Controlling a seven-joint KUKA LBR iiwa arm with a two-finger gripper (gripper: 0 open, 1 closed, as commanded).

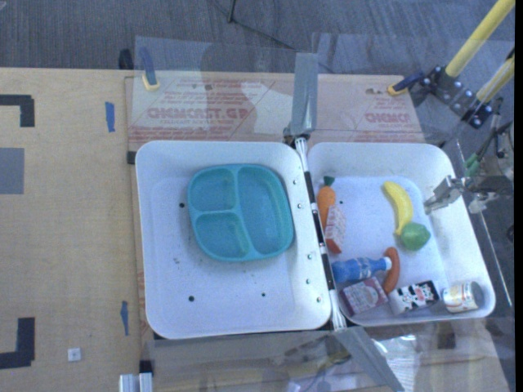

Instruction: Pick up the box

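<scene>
- Gripper (445, 193) at the right rim of the right bin (359, 155), near the banana (400, 205); whether spread or closed, cannot tell at this size.
- Nothing visibly between the fingers; no grasp made, as far as can be judged.
- Box (364, 295), pinkish and lying flat, at the front of the right bin, touching or just beside the blue bottle (358, 269) and near the small carton (414, 297).
- Also in that bin: carrot (326, 202) and a red-and-white packet (334, 229) by the left wall, lime (413, 236) under the banana, sausage (392, 269) and a can (460, 296) at the front right corner.
- Left bin (155, 243) with a teal divided plate (241, 212), well apart from the work.
- Progress: barely begun, going by the layout; box untouched and well apart from the gripper.
- Left to do: travel across the bin toward the front, descend over the box, close on it among crowded neighbours, lift clear.
</scene>
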